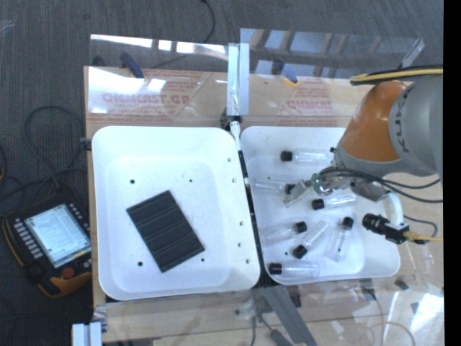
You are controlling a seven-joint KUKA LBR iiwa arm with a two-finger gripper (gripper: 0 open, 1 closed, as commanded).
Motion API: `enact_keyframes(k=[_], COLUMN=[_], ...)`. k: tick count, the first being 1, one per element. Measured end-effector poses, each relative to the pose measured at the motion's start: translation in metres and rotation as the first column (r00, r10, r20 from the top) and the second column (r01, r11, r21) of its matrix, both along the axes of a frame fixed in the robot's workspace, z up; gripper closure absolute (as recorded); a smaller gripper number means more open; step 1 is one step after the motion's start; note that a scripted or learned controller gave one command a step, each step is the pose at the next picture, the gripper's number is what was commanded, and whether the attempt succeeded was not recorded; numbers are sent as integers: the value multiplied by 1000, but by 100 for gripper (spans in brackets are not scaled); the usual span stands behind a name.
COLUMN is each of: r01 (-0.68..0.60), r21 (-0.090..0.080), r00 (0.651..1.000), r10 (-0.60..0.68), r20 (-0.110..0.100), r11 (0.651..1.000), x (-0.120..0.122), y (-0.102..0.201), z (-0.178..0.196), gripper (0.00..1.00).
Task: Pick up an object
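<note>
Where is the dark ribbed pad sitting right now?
The dark ribbed pad lies flat and askew in the left bin, near its centre, apart from the clear vials in the right bin.

The arm (403, 125) hides part of the right bin (252, 150).

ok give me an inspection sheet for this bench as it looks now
surface: bench with two white bins side by side, left bin and right bin
job's things: several clear vials with black caps scattered in the right bin; a dark ribbed pad lies flat in the left bin
clutter: nothing seen
grippers: gripper low over the right bin among the vials; grasp cannot be told
cables: yellow cable over the arm; black cable on the floor beyond the bins
surroundings: pendant on the floor left of the bench; clear panels behind the bins
</note>
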State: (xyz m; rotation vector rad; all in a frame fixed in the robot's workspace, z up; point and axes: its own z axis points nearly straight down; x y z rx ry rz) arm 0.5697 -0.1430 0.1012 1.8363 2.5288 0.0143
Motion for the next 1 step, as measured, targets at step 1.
enact_keyframes(k=[1], r01=[0], r21=[0], r00=[1000], r10=[0], r20=[0], r11=[1000], x=[0], y=[0], z=[0], gripper=[0])
